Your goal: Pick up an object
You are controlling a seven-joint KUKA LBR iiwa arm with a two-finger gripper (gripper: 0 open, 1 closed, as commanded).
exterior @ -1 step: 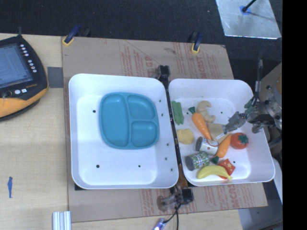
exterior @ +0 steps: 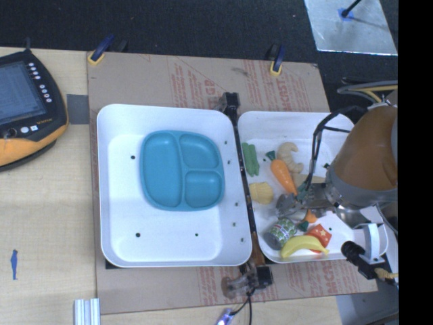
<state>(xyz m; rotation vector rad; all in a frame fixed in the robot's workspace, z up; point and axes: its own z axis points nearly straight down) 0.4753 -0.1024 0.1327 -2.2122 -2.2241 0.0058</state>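
We cannot tell how the jaws stand above the small can, which lies just left of the banana; we judge it light, stiff, slippery, best gripped across its sides.

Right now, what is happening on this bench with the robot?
The arm reaches from the right into the right bin, and its gripper is low among the toy foods there: a carrot, a banana, a green pod and a small can. I cannot see anything between its fingers, so no pick is confirmed yet. The left bin holds only a blue divided plate.
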